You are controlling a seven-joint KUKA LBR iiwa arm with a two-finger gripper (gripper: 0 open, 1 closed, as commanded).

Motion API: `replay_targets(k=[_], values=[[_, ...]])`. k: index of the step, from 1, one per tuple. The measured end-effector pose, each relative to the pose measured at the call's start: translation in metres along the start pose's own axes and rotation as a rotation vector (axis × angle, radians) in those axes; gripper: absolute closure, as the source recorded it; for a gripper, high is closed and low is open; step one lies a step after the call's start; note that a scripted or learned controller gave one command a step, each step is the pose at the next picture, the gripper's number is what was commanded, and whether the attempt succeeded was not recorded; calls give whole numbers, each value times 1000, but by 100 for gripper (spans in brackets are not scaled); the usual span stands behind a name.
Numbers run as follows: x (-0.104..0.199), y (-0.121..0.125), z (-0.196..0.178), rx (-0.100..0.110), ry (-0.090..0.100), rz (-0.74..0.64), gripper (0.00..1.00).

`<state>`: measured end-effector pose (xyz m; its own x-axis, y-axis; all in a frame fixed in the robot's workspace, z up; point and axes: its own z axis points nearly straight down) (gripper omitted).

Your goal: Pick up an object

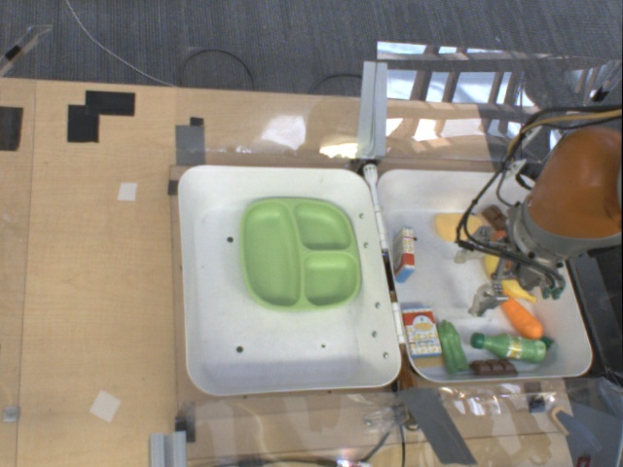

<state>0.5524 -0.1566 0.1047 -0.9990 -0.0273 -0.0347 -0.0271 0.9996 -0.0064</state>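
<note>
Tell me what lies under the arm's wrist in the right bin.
Under the wrist in the right bin a yellow piece and an orange carrot show. Anything directly beneath is covered.

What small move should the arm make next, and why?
Probably a short descent. The gripper hangs in the right bin just left of the carrot, with nothing visibly between its fingers. The bottle lies close below the carrot, so a slight shift toward the carrot first seems wise.
</note>
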Motion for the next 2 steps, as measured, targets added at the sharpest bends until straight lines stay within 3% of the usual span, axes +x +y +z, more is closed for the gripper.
replay_targets(k=[1,2], values=[[13,-1,14,-3,18,70,0],[7,-1,-1,1,-2,64,100]])
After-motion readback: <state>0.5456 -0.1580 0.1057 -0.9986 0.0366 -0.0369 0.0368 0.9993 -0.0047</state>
